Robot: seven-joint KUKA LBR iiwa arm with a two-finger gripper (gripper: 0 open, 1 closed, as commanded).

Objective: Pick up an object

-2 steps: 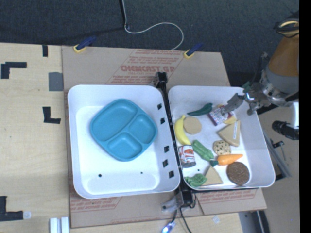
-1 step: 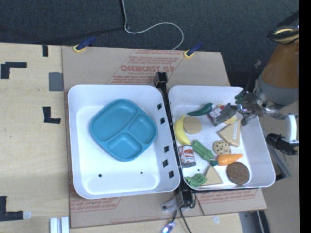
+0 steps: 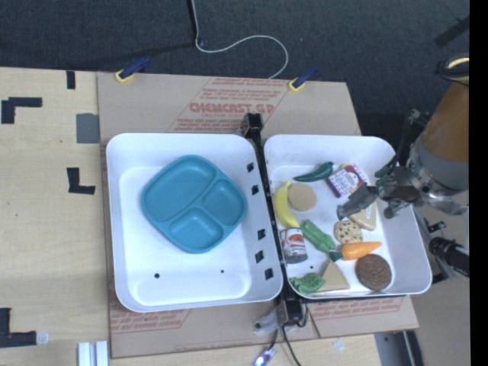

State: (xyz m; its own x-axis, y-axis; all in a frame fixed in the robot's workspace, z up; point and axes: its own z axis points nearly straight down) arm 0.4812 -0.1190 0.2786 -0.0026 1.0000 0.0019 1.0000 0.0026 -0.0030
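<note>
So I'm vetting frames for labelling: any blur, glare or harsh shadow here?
Camera view: even, soft lighting; mild glare on the white rim of the left bin; the blue tray and the banana read sharp; the tool is slightly soft and dark over the right bin, casting little shadow.

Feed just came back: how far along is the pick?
Nothing looks picked yet. The gripper hangs low over the right bin, near the cracker and red packet; I see nothing between its fingers. Grasping and lifting an item remain.
</note>
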